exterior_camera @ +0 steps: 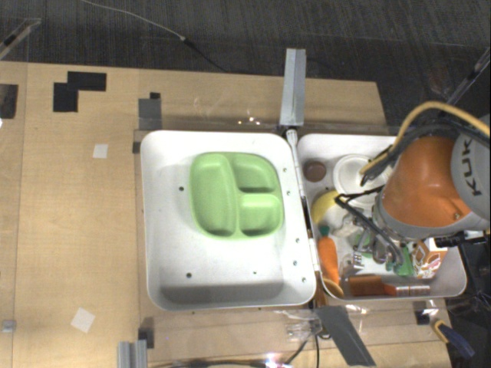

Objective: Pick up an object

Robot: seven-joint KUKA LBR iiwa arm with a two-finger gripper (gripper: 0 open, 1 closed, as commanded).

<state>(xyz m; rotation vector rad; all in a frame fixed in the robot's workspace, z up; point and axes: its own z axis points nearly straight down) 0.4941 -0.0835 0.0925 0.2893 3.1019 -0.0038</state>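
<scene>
Green plastic catches the eye first: a divided tray [234, 194] lies alone in the left bin [165, 228], set apart from the clutter, perhaps as the place where a picked thing is meant to go (that is my guess, nothing marks it so). Everything else sits to the tray's right, past the ridge where the two bins meet, in the right bin [453, 282].

There the arm [426, 182] hangs low over the pile, its orange band turned up toward the camera, with cables looping over it. The gripper [376, 248] is down among the things on the far side of the pile from the tray, and the wrist and wires cover it, so I cannot tell how it stands or whether it has anything.

Nearest the tray lies a carrot [327, 257], lengthwise along the bin's wall. Just beyond its upper end is a yellow fruit [326, 203], and above that a small brown disc [314, 170] beside a white cup [351, 170]. A red marker [383, 287] lies along the bin's lower wall, farther from the tray than the carrot.

Which of these the arm is after I cannot say; it seems to reach into the crowded middle, where things touch and a clean hold looks hard to get.
</scene>
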